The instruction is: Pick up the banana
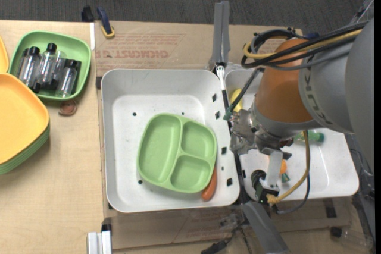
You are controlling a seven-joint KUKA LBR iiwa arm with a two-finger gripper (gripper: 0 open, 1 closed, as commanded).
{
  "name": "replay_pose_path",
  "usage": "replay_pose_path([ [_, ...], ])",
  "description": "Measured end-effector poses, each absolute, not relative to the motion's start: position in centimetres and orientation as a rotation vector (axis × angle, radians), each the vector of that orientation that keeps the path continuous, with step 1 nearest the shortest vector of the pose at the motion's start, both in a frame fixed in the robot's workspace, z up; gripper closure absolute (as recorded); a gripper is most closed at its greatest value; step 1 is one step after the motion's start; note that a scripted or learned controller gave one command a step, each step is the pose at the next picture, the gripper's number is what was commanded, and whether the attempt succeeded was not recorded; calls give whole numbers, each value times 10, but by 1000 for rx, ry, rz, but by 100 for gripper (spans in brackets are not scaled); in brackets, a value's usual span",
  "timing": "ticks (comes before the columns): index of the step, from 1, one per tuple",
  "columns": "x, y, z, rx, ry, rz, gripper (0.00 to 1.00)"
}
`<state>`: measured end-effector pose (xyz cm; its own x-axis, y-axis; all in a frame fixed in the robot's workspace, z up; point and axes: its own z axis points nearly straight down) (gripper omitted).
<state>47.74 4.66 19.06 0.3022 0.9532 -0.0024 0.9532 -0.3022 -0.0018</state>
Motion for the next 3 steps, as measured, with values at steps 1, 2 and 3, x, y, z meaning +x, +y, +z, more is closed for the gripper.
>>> replay_pose_path([
  [1, 477, 42, 190, -2944, -1099, 8, 100],
  [2, 477, 35, 190, -2922, -1154, 9, 100],
  [3, 478, 37, 232, -2882, -1252, 7, 100],
])
